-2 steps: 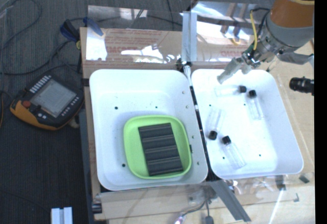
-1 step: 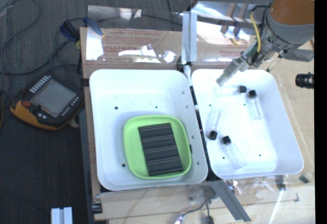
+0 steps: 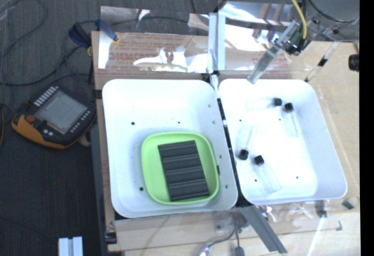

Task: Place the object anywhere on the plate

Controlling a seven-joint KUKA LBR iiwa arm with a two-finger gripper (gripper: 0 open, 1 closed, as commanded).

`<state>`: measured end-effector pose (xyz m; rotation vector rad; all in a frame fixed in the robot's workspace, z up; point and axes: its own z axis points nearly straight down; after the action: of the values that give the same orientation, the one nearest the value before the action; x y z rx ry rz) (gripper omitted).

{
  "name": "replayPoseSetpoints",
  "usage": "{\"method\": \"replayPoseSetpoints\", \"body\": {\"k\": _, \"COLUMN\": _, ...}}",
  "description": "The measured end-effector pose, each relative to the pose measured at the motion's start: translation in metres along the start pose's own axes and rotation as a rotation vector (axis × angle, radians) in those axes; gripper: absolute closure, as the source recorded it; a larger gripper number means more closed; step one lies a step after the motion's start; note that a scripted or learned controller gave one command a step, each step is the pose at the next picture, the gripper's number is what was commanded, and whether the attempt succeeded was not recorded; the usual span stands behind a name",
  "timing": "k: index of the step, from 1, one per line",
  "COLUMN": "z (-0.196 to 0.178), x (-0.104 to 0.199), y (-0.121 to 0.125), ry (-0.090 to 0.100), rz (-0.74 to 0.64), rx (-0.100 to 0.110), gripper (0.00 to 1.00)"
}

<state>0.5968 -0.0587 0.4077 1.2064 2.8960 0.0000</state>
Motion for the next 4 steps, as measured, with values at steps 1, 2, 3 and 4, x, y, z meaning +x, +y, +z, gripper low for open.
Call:
{"method": "replayPoseSetpoints", "body": {"k": 1, "z": -0.011, "x": -0.025, "y": 0.004, "ry": 0.000, "rz": -0.286, "rx": 0.000, "gripper": 0.00}}
{"method": "replayPoseSetpoints", "body": {"k": 2, "z": -0.028, "x": -0.020, "y": 0.015, "ry": -0.002, "rz": -0.551, "rx": -0.002, "gripper": 0.00}}
{"method": "replayPoseSetpoints", "body": {"k": 3, "z": -0.027, "x": -0.036, "y": 0.011, "ry": -0.001, "rz": -0.791, "rx": -0.001, "gripper": 0.00}}
{"method": "replayPoseSetpoints", "body": {"k": 4, "z": -0.028, "x": -0.023, "y": 0.002, "ry": -0.001, "rz": -1.060, "rx": -0.002, "gripper": 0.00}}
